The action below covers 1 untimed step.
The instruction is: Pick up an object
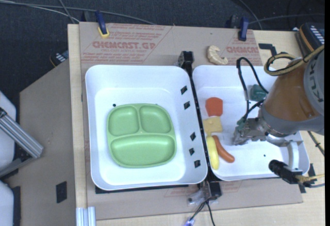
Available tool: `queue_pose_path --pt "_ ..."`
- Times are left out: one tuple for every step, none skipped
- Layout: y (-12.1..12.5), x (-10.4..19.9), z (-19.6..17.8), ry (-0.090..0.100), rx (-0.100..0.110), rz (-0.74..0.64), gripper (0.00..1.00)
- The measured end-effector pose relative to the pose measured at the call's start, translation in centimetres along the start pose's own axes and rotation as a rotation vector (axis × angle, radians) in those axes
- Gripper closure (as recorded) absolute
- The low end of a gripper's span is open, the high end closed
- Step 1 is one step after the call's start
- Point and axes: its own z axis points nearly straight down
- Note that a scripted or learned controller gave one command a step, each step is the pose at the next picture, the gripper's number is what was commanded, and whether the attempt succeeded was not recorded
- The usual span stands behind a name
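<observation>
In the right bin [258, 168] several toy foods lie along the left wall: an orange-red block [214, 106], a pale yellow cheese-like piece [213, 125], a red-orange sausage [224, 149] and a yellow banana [212, 156]. My gripper [241, 135] hangs low over the bin's middle, just right of the sausage and the cheese piece. The arm's orange band [291, 100] rises behind it to the right. The wrist hides the fingertips, and I see nothing between them.
The left bin [98, 116] holds a green divided plate [141, 134]. A beige toy piece [217, 54] lies on the cardboard behind the right bin. Black cables [247, 73] loop over the right bin's back. Clamps hold the board's far edge.
</observation>
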Motion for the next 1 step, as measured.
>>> queue_pose_path --pt "-0.15 -0.39 -6.29 -0.004 -0.007 -0.002 1.00"
